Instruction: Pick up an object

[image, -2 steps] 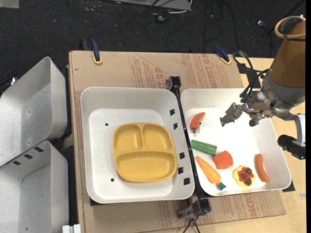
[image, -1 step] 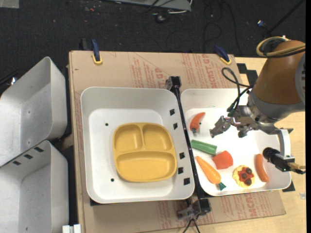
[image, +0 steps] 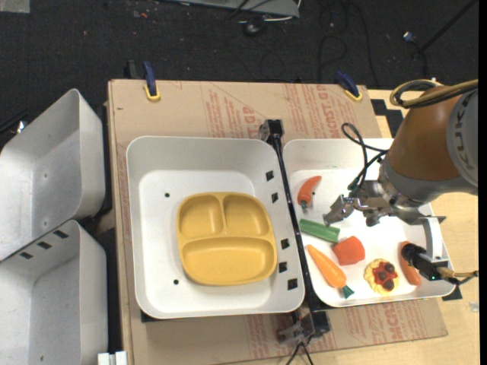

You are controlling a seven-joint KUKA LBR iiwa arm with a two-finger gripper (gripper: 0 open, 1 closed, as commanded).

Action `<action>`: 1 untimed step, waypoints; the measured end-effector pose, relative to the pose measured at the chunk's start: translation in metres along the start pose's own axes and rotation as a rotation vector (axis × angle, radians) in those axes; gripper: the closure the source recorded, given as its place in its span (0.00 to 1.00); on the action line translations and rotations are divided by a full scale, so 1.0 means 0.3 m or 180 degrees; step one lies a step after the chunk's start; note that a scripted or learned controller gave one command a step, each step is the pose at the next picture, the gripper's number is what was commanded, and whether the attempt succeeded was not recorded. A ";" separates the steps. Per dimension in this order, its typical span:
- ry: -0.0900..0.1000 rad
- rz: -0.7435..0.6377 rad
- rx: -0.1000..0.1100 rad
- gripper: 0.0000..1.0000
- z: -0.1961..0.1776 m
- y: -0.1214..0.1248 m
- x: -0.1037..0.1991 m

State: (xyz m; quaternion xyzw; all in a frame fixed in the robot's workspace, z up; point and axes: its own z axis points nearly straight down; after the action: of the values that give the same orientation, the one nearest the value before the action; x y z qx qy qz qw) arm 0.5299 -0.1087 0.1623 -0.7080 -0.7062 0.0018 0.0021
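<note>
Dark floor littered with cables and a grey metal frame at the top; below it, a cardboard-covered bench clipped at its far edge, bearing two shallow white bins side by side. Two more white tubs off to the left, tilted against each other.

In the left bin, a yellow divided plate, flat, near the middle, with three compartments.

In the right bin, several toy foods. An orange-red pepper toward the far left corner. A green stick lying slantwise below it, close to the dividing wall. A red block just beside the stick's lower end. A carrot with a green stub, lying diagonally near the front left. A yellow round piece with dark and red toppings near the front rim, and an orange-red piece just right of it, partly behind a dark part of the tool.

Reaching in from the right, the arm, its orange band bulking large over the right bin's far right corner, wrist bent down and leftward. Gripper low over the bin's middle, pointing left, just above and right of the green stick, below and right of the pepper. Fingers slightly parted, nothing seen between them; contact with the bin floor unclear.
</note>
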 end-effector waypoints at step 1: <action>0.0001 -0.0002 -0.0005 0.00 0.208 0.013 -0.005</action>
State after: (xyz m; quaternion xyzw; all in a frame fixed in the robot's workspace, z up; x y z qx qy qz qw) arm 0.5335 -0.1103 0.0998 -0.7078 -0.7064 0.0011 0.0017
